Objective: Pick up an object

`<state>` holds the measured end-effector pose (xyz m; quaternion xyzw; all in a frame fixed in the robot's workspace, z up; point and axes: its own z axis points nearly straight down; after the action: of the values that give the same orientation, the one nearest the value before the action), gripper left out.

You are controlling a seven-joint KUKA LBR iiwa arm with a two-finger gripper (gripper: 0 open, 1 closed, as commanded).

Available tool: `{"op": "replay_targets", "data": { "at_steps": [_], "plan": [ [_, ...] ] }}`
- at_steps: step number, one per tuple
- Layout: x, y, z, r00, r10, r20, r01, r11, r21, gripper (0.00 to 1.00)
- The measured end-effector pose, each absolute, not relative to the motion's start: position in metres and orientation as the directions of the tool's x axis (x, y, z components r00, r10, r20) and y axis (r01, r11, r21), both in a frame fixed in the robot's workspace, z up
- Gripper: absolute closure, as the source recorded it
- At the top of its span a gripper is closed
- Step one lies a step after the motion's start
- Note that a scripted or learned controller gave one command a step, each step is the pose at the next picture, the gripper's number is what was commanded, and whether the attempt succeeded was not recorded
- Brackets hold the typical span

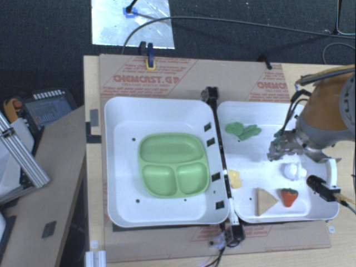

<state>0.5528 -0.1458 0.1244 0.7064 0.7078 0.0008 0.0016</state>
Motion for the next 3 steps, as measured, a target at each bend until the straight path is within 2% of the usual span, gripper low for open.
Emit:
{"op": "replay_targets", "data": {
  "at_steps": [2,3],
  "plan": [
    [0.566,-0.154,0.216,-0.003,1.000,-0.002,1.000,0.003,0.007,1.00],
    [0.567,-0.154,0.241,-0.004,1.000,-0.002,1.000,0.004,0.006,1.00]
  ]
}}
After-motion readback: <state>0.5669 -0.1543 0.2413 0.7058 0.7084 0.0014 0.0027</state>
